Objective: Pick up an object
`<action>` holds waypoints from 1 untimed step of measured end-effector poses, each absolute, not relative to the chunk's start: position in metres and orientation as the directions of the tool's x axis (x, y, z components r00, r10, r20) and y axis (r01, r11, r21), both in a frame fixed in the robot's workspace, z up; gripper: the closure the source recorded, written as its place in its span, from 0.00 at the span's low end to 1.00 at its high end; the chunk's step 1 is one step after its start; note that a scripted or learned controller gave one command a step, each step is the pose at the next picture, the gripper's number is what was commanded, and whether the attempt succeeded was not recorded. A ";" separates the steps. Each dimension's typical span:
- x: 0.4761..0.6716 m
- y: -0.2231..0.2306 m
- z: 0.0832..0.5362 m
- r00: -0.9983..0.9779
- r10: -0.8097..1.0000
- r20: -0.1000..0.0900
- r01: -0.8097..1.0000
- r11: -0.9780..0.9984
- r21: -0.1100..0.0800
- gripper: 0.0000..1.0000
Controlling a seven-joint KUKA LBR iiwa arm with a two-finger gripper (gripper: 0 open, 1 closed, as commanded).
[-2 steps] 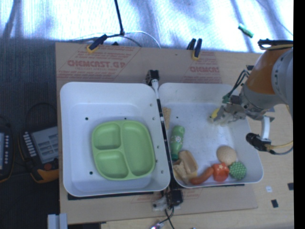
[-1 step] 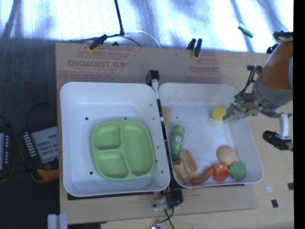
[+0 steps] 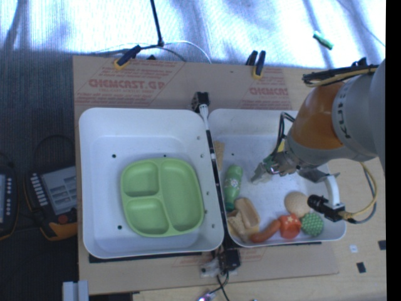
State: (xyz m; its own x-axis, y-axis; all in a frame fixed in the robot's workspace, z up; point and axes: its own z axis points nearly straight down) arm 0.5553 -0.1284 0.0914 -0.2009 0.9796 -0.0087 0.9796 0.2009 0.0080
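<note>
Camera view, from above and at a slant, has my gripper (image 3: 263,171) hanging over the right bin (image 3: 244,125), roughly over the middle of its floor. My two fingers (image 3: 257,175) stand a little apart with nothing between them, so I carry nothing.

Just past my fingertips, towards the wall between the bins, lies a green bottle (image 3: 232,184). Towards the near rim from my gripper, several things crowd together: a tan bread-like piece (image 3: 243,215), an orange carrot-like piece (image 3: 266,231), a red tomato-like piece (image 3: 289,226), a pale egg-like ball (image 3: 296,202) and a green knobbly ball (image 3: 313,224). None touches my fingers.

Well off beyond the divider, the left bin (image 3: 100,130) holds a green divided plate (image 3: 161,196), flat on its floor.
</note>
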 end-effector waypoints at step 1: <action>0.599 -0.106 0.091 -0.196 0.981 -0.008 0.981 0.196 0.011 1.00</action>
State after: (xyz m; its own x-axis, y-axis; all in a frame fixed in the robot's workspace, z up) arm 0.5988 -0.1062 0.0914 -0.1957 0.9806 -0.0082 0.9806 0.1958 0.0109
